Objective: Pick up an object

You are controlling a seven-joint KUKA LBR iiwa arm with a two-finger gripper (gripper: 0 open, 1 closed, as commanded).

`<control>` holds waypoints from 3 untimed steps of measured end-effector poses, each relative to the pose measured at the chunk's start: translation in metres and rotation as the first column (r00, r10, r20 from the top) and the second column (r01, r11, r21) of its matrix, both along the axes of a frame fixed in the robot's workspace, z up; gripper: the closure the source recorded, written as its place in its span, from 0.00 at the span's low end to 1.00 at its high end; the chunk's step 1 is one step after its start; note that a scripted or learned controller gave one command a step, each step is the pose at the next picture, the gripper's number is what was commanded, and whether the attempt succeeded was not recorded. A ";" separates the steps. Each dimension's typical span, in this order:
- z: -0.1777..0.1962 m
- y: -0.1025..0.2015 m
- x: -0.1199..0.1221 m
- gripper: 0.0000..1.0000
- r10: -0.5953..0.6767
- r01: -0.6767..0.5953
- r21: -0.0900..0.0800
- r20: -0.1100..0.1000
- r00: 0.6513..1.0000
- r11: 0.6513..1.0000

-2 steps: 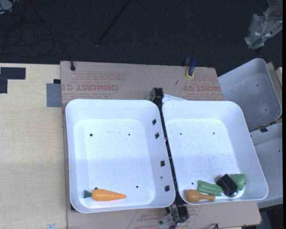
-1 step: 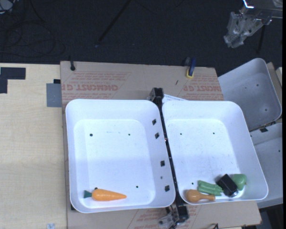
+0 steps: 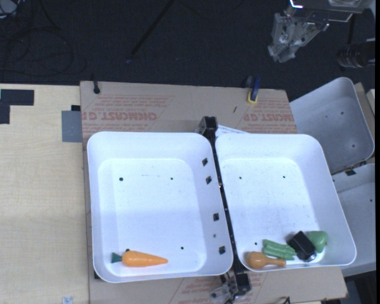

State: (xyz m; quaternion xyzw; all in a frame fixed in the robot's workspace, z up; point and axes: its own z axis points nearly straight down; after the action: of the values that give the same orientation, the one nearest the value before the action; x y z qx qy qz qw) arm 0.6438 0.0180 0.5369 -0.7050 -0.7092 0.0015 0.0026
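Right, from my station I see the gripper (image 3: 290, 35) hanging high at the top right of the view, over the dark floor beyond the bench and well apart from both bins. It grips nothing, and I cannot tell how it is set, so I leave that unsaid.

The left bin (image 3: 101, 170) holds a toy carrot (image 3: 144, 259) near its front wall. The carrot lies flat, its long axis running almost left to right across the view, green top at the left end and orange tip pointing right, toward the divider between the bins.

The right bin (image 3: 332, 189) has a small cluster in its front right corner. A green pea pod (image 3: 278, 249) lies with its long axis running from upper left to lower right. Just in front of it sits an orange-tan gourd-shaped piece (image 3: 263, 261), fat end left, narrow end pointing right. A black block (image 3: 302, 245) rests tilted against the pod's right end, and a green rounded piece (image 3: 318, 239) sits just beside the block, near the bin wall.

Both bins stand on a sheet of cardboard (image 3: 177, 109) with red print.
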 end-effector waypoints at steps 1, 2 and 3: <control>0.000 0.057 0.000 1.00 -0.001 0.001 -0.001 0.002 1.000 1.000; -0.001 0.162 -0.001 1.00 0.005 -0.005 0.000 0.002 1.000 1.000; 0.000 0.226 0.000 1.00 0.000 0.000 -0.002 0.003 1.000 1.000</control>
State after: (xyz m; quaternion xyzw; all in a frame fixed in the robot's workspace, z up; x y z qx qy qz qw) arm 0.6437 0.2443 0.5367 -0.7051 -0.7091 0.0011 0.0011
